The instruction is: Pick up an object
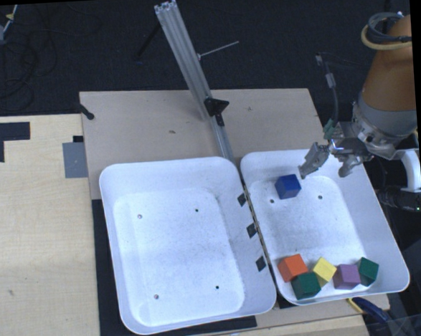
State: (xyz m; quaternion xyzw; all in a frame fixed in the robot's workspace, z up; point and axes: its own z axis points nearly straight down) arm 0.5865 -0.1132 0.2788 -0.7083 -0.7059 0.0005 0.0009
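A blue cube (288, 186) rests near the far edge of the right bin (343, 219). Along that bin's near edge lie an orange cube (291, 266), a dark green cube (305, 285), a yellow cube (325, 270), a purple cube (346, 275) and a green cube (368, 270). My gripper (330, 161) hangs over the far right part of the right bin, up and to the right of the blue cube. Its two fingers are spread apart with nothing between them.
The left bin (174, 238) sits beside the right one, joined by black clips (251, 230). A metal rail (193, 75) slants up from between the bins at the back. The orange-banded arm (390, 79) rises at the right.
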